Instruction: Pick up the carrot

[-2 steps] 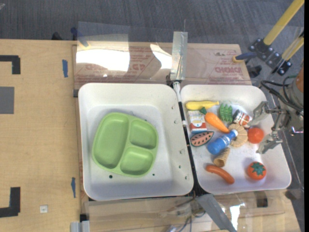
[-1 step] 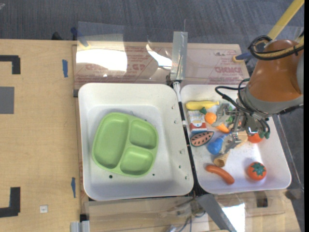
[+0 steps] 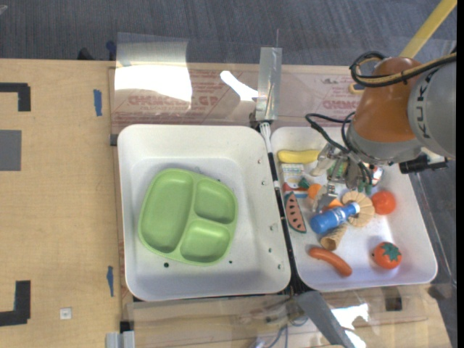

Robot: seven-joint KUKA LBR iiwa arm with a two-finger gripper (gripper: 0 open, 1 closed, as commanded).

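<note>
In the right bin [image 3: 420,267], a small orange piece with a green end, which looks like the carrot [image 3: 312,191], lies just right of the divider, below a small white box [image 3: 292,174]. My gripper [image 3: 338,181] hangs low over the bin's upper middle, immediately right of the carrot and partly covering the toys around it. Nothing is visibly held in it. The arm's orange band [image 3: 384,104] sits above it.
Around the gripper lie a banana [image 3: 297,155], a watermelon slice [image 3: 295,213], a blue bottle [image 3: 334,217], a tan cone [image 3: 357,209], an orange ball [image 3: 384,202], a tomato [image 3: 387,255] and a sausage [image 3: 331,261]. The left bin [image 3: 130,267] holds a green divided plate [image 3: 188,214].
</note>
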